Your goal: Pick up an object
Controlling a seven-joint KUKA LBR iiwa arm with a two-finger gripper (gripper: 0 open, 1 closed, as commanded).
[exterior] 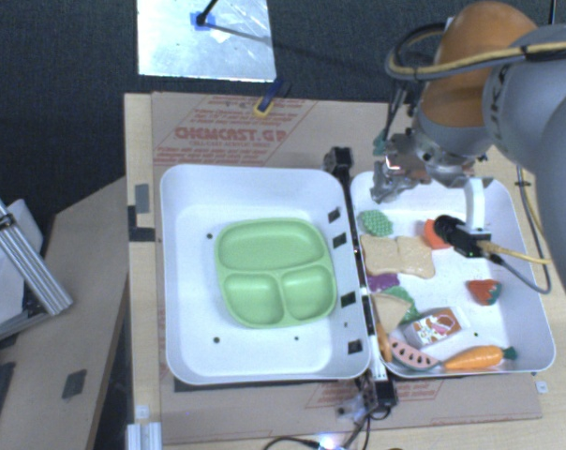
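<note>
**Colleague:** What do you count, left to right?

**Me:** Two white bins on the bench [142, 261]. The left bin [185, 251] holds one green divided tray [274, 272]. The right bin [531, 317] holds one green waffle piece [375, 221], one bread slice [400, 256], one watermelon wedge [409, 354], one carrot [470, 356] and one strawberry [484, 291].

**Colleague:** And the gripper?

**Me:** The gripper [388, 187] hangs over the right bin's far-left corner. The waffle piece lies just beside and nearer me, apart from it. I cannot tell how its fingers stand.

Green tray [269, 272] — smooth, glossy plastic
</note>
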